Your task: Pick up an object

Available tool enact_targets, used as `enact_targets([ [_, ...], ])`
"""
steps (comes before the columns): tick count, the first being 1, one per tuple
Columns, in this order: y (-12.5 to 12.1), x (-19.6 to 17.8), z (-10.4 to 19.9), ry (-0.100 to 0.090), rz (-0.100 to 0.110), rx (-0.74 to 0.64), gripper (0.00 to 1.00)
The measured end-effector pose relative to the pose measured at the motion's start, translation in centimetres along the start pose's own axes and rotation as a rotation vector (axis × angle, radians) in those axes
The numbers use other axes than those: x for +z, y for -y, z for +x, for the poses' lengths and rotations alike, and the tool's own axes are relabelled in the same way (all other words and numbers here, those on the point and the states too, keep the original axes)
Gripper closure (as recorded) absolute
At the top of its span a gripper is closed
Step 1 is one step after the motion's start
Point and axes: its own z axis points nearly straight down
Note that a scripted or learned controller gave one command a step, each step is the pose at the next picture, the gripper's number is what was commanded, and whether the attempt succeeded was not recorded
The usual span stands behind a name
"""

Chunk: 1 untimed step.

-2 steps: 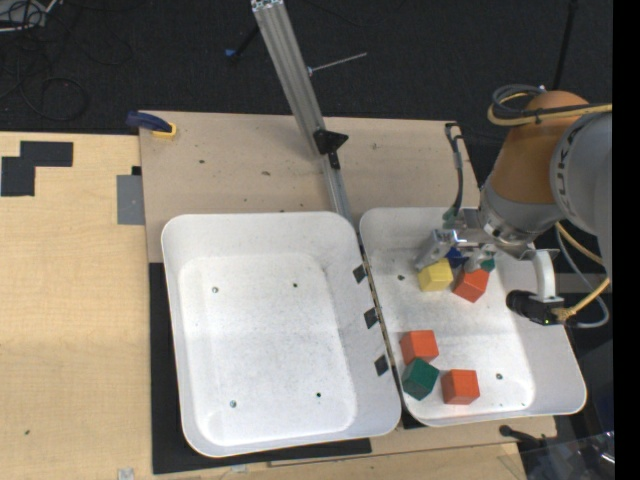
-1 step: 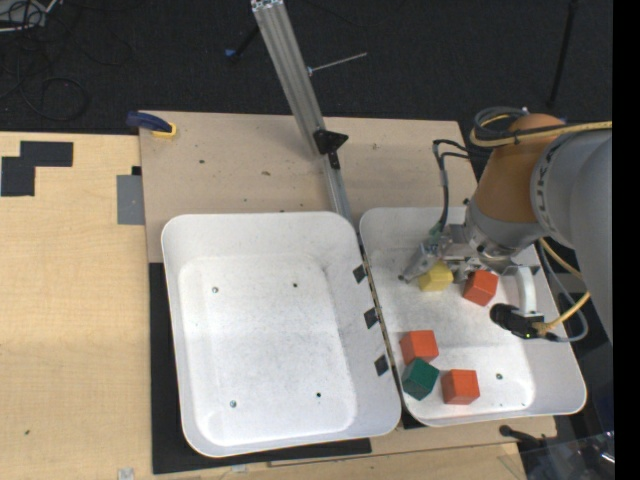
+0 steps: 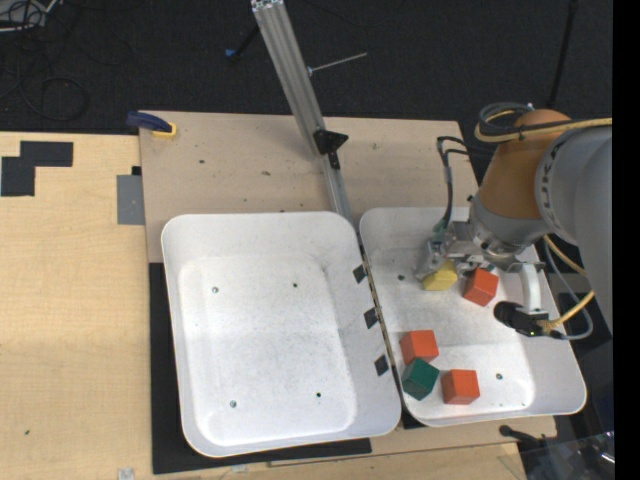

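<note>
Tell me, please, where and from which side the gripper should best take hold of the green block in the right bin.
Probably from straight above, closing on the green block's two free flanks. An orange block touches its far side, and the right bin's left wall lies close beside it, so the side toward the other orange block looks the more open. The gripper is now at the yellow piece.

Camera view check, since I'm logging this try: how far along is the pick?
Done: the arm has reached into the right bin, with the pincer low beside the yellow block. In hand: nothing visibly lifted; the yellow block rests on the bin floor. Left: grasp and raise a block.
</note>
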Motion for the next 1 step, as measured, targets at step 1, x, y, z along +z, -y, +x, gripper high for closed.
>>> enact_targets([
  [1, -1.01, -5.32, 0.08, 0.001, -0.005, -0.013, 1.0],
])
